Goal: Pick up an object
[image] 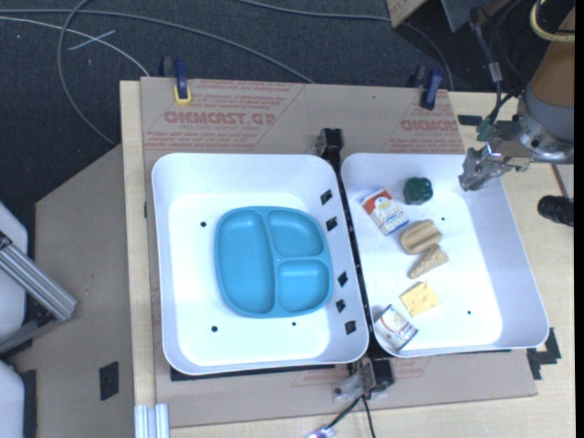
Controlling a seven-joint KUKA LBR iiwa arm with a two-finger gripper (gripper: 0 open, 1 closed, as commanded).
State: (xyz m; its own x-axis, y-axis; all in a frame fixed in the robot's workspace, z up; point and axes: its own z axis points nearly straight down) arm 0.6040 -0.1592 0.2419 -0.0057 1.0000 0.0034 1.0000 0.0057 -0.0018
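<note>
The right bin [511,272] holds several small items: a dark green round piece [418,189], a red and white carton [386,213], a tan bread roll [421,235], a tan wedge [428,263], a yellow cheese piece [420,298] and a white and grey packet [396,326] at the front. My gripper [481,169] hangs over the far right part of this bin, to the right of the green piece and apart from it. Nothing shows between its fingers.
A blue three-compartment plate [274,261] lies in the middle of the left bin [182,199]. Black clips run along the divider [342,245] between the bins. Blue clamps [182,85] hold the cardboard base at the back. Cables lie on the floor beyond.
</note>
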